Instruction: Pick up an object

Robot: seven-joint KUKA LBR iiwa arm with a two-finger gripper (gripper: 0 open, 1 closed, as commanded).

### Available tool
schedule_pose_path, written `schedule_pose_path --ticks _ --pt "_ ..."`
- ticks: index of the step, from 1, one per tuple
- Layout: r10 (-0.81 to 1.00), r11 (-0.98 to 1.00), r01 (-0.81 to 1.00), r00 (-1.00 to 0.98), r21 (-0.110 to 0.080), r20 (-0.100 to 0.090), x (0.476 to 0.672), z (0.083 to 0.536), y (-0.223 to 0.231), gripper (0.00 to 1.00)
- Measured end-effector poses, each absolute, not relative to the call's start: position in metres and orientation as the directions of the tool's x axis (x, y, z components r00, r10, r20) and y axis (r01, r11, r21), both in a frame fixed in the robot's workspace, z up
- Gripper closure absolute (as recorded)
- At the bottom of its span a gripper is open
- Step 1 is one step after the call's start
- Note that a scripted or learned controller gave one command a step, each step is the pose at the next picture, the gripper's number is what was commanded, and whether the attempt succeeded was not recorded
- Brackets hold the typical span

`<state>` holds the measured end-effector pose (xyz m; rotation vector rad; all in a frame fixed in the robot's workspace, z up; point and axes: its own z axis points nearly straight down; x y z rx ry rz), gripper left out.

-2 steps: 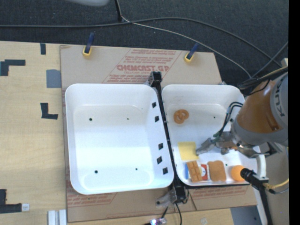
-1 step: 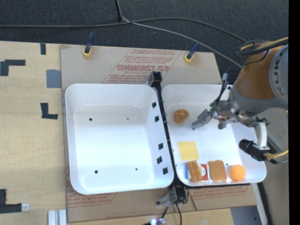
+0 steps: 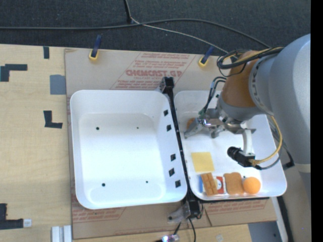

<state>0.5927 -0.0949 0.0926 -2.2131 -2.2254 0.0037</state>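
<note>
gripper sits low in the right white bin, fingers apparently apart, nothing between them. small orange object lies beside it near the divider; judged risk: fingertips nudge it against the wall and close on nothing.

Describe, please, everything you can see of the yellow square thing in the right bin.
The yellow square is a flat, thin, pale yellow piece that looks like a toy cheese slice, with a matte surface. It lies flat on the floor of the right bin, slightly turned, near the divider between the bins. Below it, along the bin's near edge, sit an orange-and-white block, a tan bread-like piece and an orange ball; whether the block touches it is unclear. The pincer hangs above and beyond it, apart.
</note>
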Motion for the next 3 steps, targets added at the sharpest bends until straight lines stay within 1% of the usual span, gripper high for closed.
schedule_pose_path --ticks 1,2,3 --pt "1.0 0.003 1.0 -0.003 0.0 0.0 0.632 0.084 -0.108 0.0" --pt "1.0 0.004 1.0 -0.004 0.001 -0.001 0.632 0.095 -0.107 1.0" --pt "1.0 0.004 1.0 -0.004 0.0 0.002 0.582 0.189 -0.063 1.0"
